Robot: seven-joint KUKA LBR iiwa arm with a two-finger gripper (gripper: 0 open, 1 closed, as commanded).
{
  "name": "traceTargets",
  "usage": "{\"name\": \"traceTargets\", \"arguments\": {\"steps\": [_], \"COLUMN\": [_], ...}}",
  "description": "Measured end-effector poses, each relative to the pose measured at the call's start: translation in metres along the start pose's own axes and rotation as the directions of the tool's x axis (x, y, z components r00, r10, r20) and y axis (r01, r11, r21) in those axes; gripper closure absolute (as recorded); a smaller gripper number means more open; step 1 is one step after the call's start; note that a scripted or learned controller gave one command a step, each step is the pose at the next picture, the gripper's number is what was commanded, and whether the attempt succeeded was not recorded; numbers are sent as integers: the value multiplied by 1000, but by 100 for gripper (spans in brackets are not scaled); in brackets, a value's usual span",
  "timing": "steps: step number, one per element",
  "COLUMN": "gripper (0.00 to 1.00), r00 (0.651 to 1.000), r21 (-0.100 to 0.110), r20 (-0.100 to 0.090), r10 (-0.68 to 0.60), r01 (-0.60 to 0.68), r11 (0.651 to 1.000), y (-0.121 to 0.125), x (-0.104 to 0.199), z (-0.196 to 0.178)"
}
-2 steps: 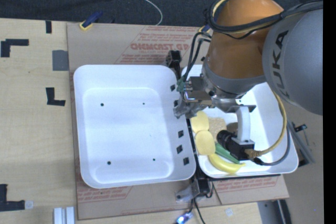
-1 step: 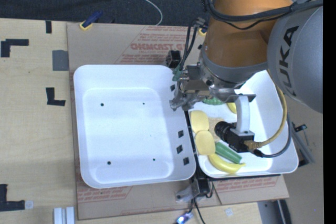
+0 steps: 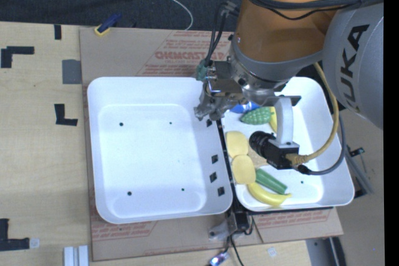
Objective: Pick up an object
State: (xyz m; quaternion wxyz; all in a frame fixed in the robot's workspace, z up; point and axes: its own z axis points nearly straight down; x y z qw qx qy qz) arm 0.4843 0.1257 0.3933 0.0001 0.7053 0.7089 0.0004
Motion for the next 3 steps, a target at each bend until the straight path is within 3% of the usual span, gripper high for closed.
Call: {"name": "traceTargets", "arguments": {"steps": [1,2,3], "gripper": [100,100,100], "r00": [1000,1000,1000], "r21": [10,-5,16], "r20": [3,-2,8], "r10": [-2,0,2], "r01": [2,0,-2], "r11": [1000,1000,1000], "y": [-1,19,21], "x": [71,89,108], "z": [57,-25,115]}}
